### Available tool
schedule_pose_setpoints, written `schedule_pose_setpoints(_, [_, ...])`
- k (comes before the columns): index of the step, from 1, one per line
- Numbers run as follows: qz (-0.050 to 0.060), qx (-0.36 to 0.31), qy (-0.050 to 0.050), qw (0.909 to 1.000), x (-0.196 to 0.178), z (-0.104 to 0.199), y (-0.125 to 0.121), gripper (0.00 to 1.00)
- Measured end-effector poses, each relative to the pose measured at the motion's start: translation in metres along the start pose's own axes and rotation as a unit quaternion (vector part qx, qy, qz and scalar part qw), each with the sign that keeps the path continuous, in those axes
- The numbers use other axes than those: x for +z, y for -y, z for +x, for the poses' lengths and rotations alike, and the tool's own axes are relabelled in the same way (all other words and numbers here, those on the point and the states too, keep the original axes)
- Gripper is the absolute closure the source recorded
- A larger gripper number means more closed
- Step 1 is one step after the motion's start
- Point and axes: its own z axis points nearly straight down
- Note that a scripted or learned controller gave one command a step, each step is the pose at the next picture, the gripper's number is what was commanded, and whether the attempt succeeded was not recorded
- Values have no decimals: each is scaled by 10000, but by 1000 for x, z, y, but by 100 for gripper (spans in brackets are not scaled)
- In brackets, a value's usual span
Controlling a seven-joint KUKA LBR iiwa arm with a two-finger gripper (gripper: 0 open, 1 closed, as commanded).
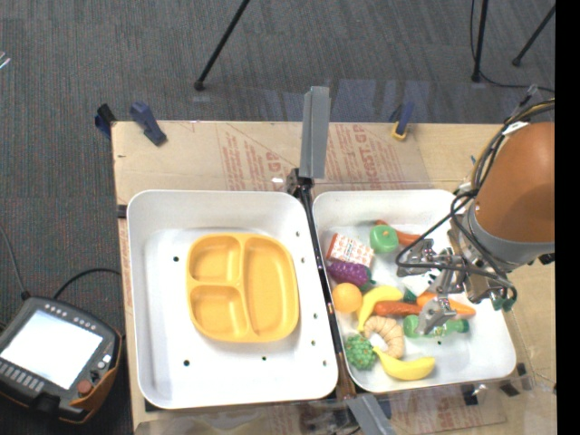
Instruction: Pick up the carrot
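Right now the arm (517, 184) leans in from three o'clock over the right bin (480, 361), its gripper (441, 314) hanging low among the toy food. From where I stand I cannot tell how far the claw is spread or whether it has hold of anything; the metal parts and cables blur together against the clutter beneath.

One carrot (397, 308) lies near the middle of that bin, its long axis running close to level, nine o'clock to three o'clock. The end toward three o'clock passes under the gripper, so which end is the tip I cannot make out. A second orange piece (460, 307) shows just past the gripper at three o'clock; whether it is the same carrot is unclear.

Around it I count two bananas: one (375, 299) arching just at ten o'clock of the carrot, one (407, 367) at six o'clock near the bin's lower wall. One orange ball (345, 296) sits at nine o'clock, one purple grape cluster (348, 271) above it, one small red-and-white carton (350, 248) above that, one green round fruit (384, 238) at twelve o'clock, one broccoli (360, 352) at seven o'clock, and one pale shrimp-like piece (387, 333) beside it.

One yellow three-compartment tray (243, 286) rests in the left bin (154, 243).
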Motion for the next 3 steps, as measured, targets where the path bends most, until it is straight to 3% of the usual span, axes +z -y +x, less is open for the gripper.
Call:
schedule_pose_setpoints(1, [-21, -198, -47, 9998, 123, -10, 59, 0])
schedule_pose_setpoints(2, [-7, -228, 27, 9997, 108, -16, 58, 100])
schedule_pose_setpoints(3, [8, -2509, 42, 9680, 1, -21, 14, 100])
